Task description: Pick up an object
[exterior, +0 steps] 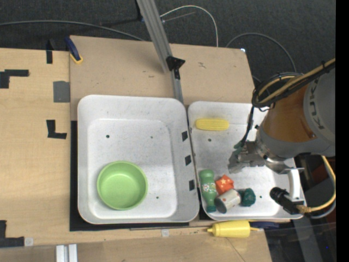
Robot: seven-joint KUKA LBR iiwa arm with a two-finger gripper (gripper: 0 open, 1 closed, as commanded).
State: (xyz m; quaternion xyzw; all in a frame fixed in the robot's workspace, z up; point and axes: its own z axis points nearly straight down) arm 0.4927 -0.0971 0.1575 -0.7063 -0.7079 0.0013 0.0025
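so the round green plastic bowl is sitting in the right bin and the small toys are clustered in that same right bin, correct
Not quite. The camera view shows the round green plastic bowl in the left shallow white bin, at its near left corner. The small toys, among them a green cylinder and an orange-red block, are indeed clustered in the right shallow white bin.

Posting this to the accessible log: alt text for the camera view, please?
A grey and orange robot arm reaches from the right, its gripper over the right white bin, just above a cluster of small objects at the near edge. A yellow corn cob lies at that bin's far end. The left bin holds a green bowl.
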